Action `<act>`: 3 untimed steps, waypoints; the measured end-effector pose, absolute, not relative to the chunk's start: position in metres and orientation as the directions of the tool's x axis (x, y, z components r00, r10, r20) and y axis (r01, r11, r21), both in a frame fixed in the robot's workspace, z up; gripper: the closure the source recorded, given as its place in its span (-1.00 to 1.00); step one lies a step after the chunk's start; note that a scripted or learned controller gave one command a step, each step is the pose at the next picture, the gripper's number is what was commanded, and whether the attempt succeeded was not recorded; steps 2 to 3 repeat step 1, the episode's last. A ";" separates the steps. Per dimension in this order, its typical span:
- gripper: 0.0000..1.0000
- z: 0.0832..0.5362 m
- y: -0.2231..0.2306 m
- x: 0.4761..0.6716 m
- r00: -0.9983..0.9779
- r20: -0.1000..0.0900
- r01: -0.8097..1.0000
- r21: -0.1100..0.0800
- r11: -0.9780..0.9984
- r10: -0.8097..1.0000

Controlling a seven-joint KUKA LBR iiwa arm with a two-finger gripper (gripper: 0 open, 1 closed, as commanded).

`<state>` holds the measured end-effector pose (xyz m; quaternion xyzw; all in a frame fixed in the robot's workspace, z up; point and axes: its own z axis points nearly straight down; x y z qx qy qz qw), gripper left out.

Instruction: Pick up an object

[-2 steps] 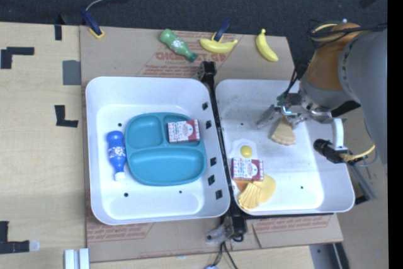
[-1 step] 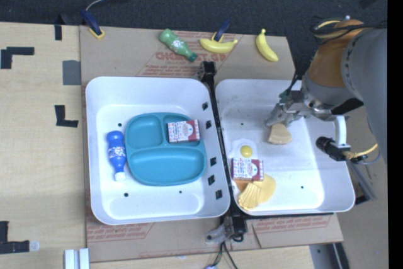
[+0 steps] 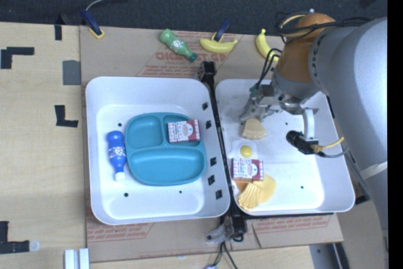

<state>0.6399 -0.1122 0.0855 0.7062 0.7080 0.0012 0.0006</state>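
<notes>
**Q:** Entry for this frame. What lay nearest the camera in your bin?

**A:** At the near edge of the right bin [image 3: 327, 198] sat a yellow ridged chip-like piece [image 3: 257, 192], touching a small red-and-white carton [image 3: 247, 169] just behind it. Behind that, a fried egg [image 3: 245, 150], white with a yellow yolk. None of these was under my tool.

**Q:** And the piece you were working on?

**A:** The tan bread slice [image 3: 254, 129], lying flat on the bin floor, close to the divider between the two bins, in the far-left part of my bin. It looked pale brown, rounded along one side, low and thin. I judged it awkward to grip from above for that reason.

**Q:** Where was it relative to your gripper?

**A:** My gripper [image 3: 259, 111] was directly over its far edge, the tool tips pointing down and to the left toward it. The slice extended from the tips toward the camera. Its longer side ran roughly left to right, though it was nearly as deep as wide.

**Q:** Finger state?

**A:** I could not tell. The tips were dark and small against the bread, so I recorded no grasp.

**Q:** Anything further off?

**A:** Left bin [image 3: 101, 110]: a blue divided plate [image 3: 157, 157] carrying a second carton [image 3: 183, 131], and a blue bottle [image 3: 116, 154] beside it. Beyond the bins, a green bottle [image 3: 177, 45] and two bananas [image 3: 218, 45].
</notes>
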 end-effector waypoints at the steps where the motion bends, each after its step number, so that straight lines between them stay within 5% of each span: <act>1: 1.00 0.185 -0.040 0.598 -0.003 0.001 1.000 0.001 0.003 1.000; 3: 1.00 0.185 -0.040 0.598 -0.003 0.001 1.000 0.001 0.003 1.000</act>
